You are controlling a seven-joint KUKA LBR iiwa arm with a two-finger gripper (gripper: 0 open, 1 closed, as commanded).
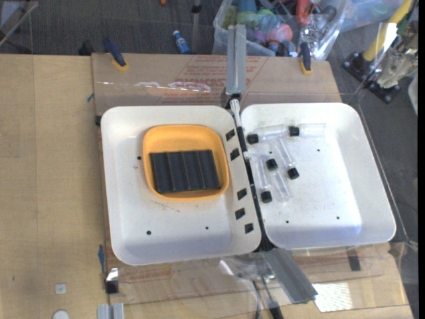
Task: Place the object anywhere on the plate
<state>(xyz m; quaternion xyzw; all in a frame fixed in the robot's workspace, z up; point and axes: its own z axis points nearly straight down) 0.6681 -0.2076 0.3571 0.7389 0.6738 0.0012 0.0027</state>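
Black ribbed object (184, 171) flat on orange plate (151, 141), centred, inside left white bin (126, 224). Right white bin (345, 205), touching left one along divider: several clear tubes with black caps (275, 165) scattered in its left half. Gripper state: cannot tell.

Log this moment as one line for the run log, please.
plate: orange plate in left bin, black ridged insert on it | objects: clear tubes in right bin | placed: not yet

Dark ribbed object (184, 171) flat on orange plate (154, 141), perhaps plastic.
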